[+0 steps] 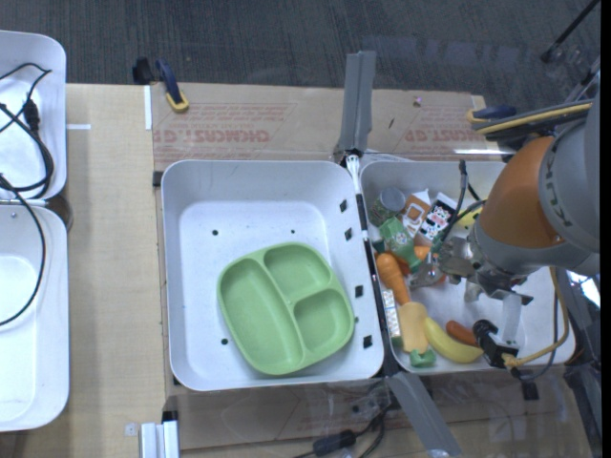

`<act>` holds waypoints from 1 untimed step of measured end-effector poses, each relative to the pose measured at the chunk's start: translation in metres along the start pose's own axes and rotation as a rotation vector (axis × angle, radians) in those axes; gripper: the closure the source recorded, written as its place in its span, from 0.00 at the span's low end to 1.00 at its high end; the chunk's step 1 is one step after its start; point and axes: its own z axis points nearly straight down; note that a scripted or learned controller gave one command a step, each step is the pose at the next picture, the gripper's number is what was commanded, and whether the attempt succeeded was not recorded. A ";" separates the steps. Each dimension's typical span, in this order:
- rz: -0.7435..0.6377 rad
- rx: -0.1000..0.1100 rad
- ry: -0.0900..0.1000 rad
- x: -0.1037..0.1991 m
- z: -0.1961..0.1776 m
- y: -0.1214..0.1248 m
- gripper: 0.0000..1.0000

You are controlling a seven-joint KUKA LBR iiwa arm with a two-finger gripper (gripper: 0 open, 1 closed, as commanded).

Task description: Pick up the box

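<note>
At the bottom of the frame you see the near rim of the left bin (191,370), and inside it a green divided plate (286,308) lying flat, toward the lower middle of the bin floor. Just right of it, across the shared wall, the right bin (563,346) holds a pile of toy food. Nearest you there lie a yellow banana (449,343) and a small red piece (460,331) touching its upper side, with a pale yellow block (413,324) and a green bit (422,358) at the bin's lower left corner. Above these an orange carrot (391,275) lies slanted along the left wall.

The gripper (449,263) sits low in the middle of the right bin, below the orange band of the arm (520,208), which covers the upper right of that bin. You cannot tell from this view how its fingers stand.

Farther back, at the upper left of the right bin, the box (417,213), orange and white, lies tilted beside a black-and-white carton (437,217) and a green packet (398,234); it is just up and left of the gripper. Beyond the bins the desk (248,122) carries printed cardboard and a blue-and-yellow clamp (170,86).
</note>
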 end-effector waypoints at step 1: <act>0.004 0.003 -0.001 -0.001 -0.008 0.000 1.00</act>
